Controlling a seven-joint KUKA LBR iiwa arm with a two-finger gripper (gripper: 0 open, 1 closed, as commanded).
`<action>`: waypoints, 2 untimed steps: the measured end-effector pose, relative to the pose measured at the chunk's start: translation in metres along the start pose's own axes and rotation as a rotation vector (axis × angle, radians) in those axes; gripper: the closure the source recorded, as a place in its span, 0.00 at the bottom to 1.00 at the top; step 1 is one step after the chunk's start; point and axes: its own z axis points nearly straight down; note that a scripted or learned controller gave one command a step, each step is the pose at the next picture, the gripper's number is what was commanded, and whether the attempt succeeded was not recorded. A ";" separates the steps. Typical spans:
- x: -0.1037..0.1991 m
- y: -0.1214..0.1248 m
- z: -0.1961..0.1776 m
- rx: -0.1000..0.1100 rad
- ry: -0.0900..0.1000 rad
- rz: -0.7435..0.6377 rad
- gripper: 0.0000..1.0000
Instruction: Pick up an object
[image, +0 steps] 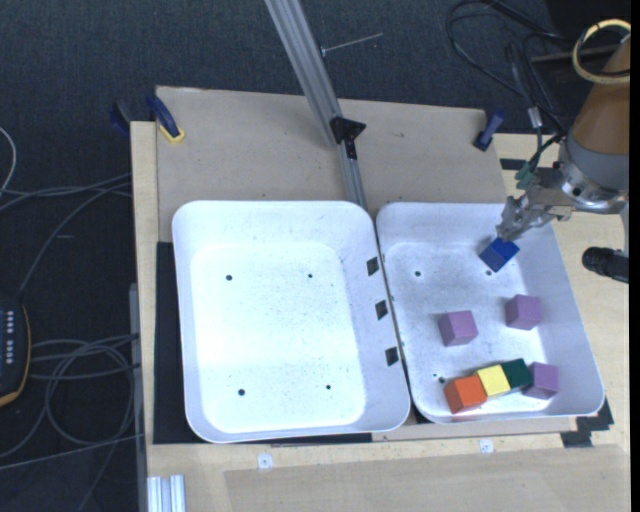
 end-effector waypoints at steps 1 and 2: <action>0.000 0.002 -0.054 0.000 -0.001 0.001 1.00; 0.045 -0.005 -0.044 0.010 0.003 -0.002 1.00</action>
